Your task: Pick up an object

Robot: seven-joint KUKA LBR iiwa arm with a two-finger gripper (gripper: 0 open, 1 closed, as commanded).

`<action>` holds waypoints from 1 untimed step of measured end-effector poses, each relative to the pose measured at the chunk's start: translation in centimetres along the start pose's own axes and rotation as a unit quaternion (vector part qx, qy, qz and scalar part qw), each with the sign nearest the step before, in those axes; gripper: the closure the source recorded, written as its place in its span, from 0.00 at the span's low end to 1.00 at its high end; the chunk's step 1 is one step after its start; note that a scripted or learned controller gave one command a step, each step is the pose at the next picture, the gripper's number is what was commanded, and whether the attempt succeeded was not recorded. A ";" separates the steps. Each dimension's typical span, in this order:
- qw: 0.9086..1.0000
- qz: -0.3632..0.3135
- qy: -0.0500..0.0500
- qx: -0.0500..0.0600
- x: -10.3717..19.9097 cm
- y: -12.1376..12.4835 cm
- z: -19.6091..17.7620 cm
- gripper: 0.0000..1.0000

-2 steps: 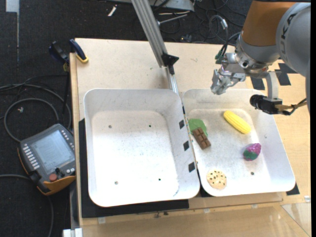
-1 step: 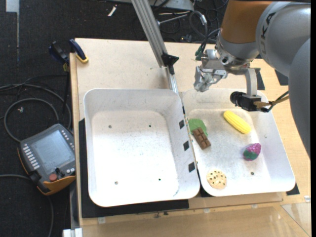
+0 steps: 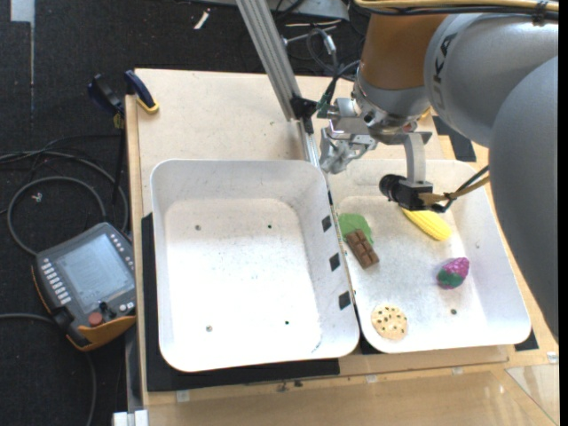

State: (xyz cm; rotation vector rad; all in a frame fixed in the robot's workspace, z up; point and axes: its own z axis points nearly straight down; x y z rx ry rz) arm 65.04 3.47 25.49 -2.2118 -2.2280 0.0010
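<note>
The gripper (image 3: 339,156) hangs over the far corner of the right bin (image 3: 419,289), close to the wall it shares with the left bin (image 3: 240,264). I cannot tell whether it is open or closed; its tip is a grey tangle against the white, and I see nothing held in it.

The nearest pick is the green piece (image 3: 354,225), just below the gripper, with the brown bar (image 3: 361,248) touching its lower edge. My worry is a straight descent from here: it could land on the shared wall or the bare corner and close on nothing. A grab at the green piece may drag the bar along or push both aside.

The corn (image 3: 427,223) lies off to the gripper's right, its upper end covered by the robot. The purple piece (image 3: 453,272) and cookie (image 3: 389,321) sit further away.
</note>
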 end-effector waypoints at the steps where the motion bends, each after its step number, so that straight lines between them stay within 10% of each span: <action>1: 1.000 0.000 0.000 -0.001 4.3 0.7 0.7 1.00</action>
